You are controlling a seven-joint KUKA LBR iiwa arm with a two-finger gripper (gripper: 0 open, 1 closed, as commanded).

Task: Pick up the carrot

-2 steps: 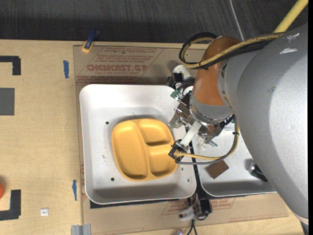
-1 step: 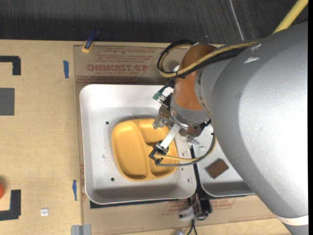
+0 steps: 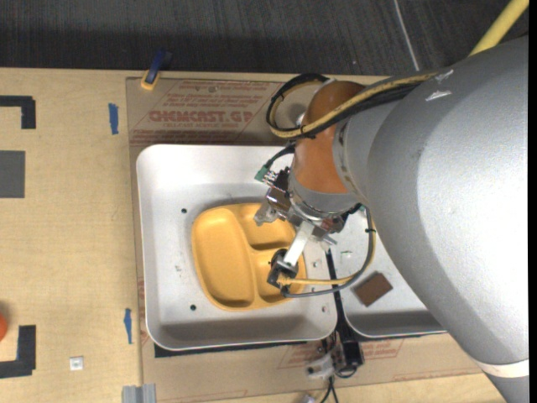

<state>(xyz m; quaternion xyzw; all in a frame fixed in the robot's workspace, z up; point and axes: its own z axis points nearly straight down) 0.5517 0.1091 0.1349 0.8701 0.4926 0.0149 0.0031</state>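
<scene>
1. Nearest the lens looms the grey arm (image 3: 453, 191), with its orange band (image 3: 323, 154) just above the wrist, reaching down into a white bin (image 3: 164, 225).
2. The gripper (image 3: 268, 215) hangs low over a yellow divided dish (image 3: 220, 259). The dish lies directly beneath it and spreads out beyond it, away from the arm. I cannot tell whether the gripper is open or closed, or whether it has hold of anything, because the wrist covers it from above.
3. I cannot tell where the carrot lies. If it is in the dish, it is under the gripper and hidden by the wrist.
4. Well apart from the gripper, far out across the bench (image 3: 67, 225) and outside the bin, sits a small orange-red thing (image 3: 2, 326) (cut off by the frame edge, so I will not name it).
5. Behind the gripper, on the arm's side, a brown square piece (image 3: 372, 288) lies in the second bin (image 3: 394, 319).
6. Handling is a judgement, not something seen. A carrot of this kind is probably light, stiff and smooth-skinned, so it could roll or squirt out of a squeeze near the tapered tip.
7. The best hold would be across its width at the thicker middle — approached from straight above, clear of the dish's ridge.
</scene>
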